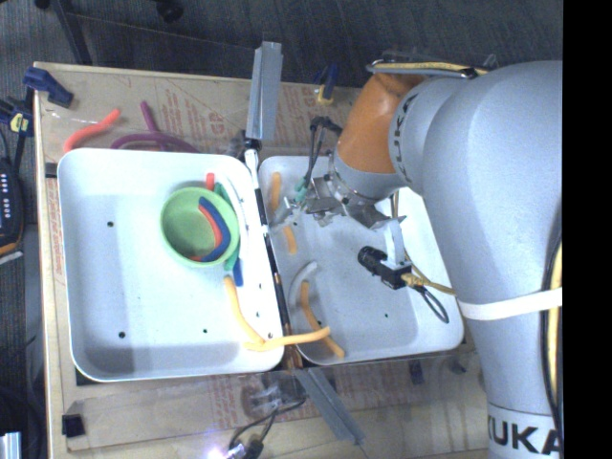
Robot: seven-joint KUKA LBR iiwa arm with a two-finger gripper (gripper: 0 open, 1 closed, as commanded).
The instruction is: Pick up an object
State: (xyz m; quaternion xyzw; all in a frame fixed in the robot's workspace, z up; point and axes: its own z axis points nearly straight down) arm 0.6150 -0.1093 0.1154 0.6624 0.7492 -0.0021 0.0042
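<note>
Across the wooden bench [143, 404] 2 shallow white bins sat; the gripper [308, 202], finger state impossible to tell, risked snagging the right white bin's rim [271, 175] near a thin orange stick [275, 191].

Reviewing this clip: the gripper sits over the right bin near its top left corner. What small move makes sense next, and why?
Probably a short descent onto the orange piece lying against the right bin's left wall. The gripper hangs beside it, and nothing visible sits between its fingers, so no pick has happened. The green bowl lies in the left bin, farther off.
</note>
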